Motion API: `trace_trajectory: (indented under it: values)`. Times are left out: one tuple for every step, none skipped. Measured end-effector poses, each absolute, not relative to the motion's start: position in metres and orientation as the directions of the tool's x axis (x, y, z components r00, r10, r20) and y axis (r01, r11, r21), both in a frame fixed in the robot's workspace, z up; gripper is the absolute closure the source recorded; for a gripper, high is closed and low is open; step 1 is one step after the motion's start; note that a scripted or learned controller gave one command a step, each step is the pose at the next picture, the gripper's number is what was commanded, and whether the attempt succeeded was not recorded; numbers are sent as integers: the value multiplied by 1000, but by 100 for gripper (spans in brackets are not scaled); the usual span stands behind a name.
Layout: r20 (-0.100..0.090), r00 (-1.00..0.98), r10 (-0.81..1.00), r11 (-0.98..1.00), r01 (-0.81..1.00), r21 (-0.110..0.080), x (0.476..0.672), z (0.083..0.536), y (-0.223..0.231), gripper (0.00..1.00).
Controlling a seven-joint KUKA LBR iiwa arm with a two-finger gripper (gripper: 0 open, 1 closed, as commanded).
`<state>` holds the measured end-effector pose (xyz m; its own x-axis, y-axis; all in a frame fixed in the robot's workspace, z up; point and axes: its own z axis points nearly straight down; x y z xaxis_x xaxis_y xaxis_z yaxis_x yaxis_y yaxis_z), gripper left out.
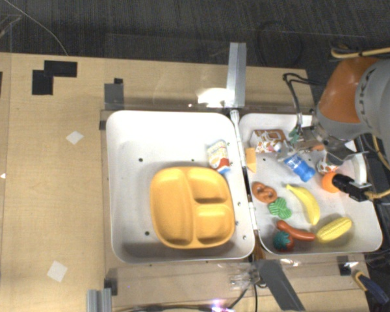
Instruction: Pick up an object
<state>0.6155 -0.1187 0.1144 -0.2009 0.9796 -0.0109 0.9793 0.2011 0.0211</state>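
Nearest you, along the right bin's [376, 239] front edge, you have a sausage [296, 231] with a teal piece at its left end, and a corn cob [334, 229] just to its right. One step back: a green toy [280, 208], a pretzel [264, 192] touching its upper left, and a banana [305, 202] lying at a slant between the green toy and the corn. In the left bin [127, 174] you see a yellow divided tray [192, 206] near the front, with a small carton [218, 153] just behind its right corner.

Farther back in the right bin, note a blue object [301, 167], an orange ball [329, 180] to its right, and a printed packet [269, 140] at the back left. The gripper [303, 140] sits low at the bin's far side, just above the blue object and beside the packet. You cannot tell from this view how wide it stands or whether it touches or holds anything; the wrist hides it. The arm [370, 103] comes in over the bin's back right corner.
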Motion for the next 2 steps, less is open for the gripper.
trace_trajectory:
  values:
    - [-2, -238, 971, 238, 971, 4, 584, 90, -131, 100]
    - [2, 158, 987, -158, 987, 9, 660, 188, -66, 100]
